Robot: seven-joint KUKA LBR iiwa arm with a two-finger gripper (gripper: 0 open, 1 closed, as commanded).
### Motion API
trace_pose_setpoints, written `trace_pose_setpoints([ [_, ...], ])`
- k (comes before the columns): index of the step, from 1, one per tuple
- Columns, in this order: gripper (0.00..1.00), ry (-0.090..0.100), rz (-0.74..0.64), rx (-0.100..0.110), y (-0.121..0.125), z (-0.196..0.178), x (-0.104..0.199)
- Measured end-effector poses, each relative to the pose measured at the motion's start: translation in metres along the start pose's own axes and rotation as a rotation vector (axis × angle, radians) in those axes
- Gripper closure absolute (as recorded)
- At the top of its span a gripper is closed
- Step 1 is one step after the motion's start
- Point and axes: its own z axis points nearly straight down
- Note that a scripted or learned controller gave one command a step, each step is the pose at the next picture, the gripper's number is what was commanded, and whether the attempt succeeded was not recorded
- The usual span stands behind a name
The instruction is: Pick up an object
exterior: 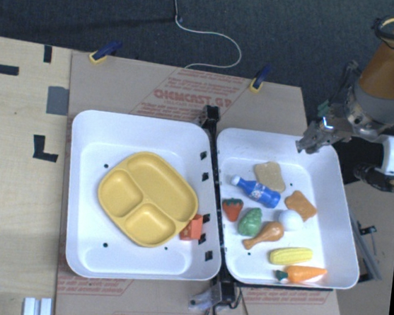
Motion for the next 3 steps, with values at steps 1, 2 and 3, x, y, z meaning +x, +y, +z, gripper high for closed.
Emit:
trace_pose_setpoints([
  [1, 1.0, 0.002, -0.004, 0.003, -0.005, 0.011, 0.053],
  [2, 1.0, 0.002, -0.005, 0.003, -0.014, 0.019, 0.11],
  [3, 1.0, 0.003, -0.005, 0.002, -0.028, 0.015, 0.171],
])
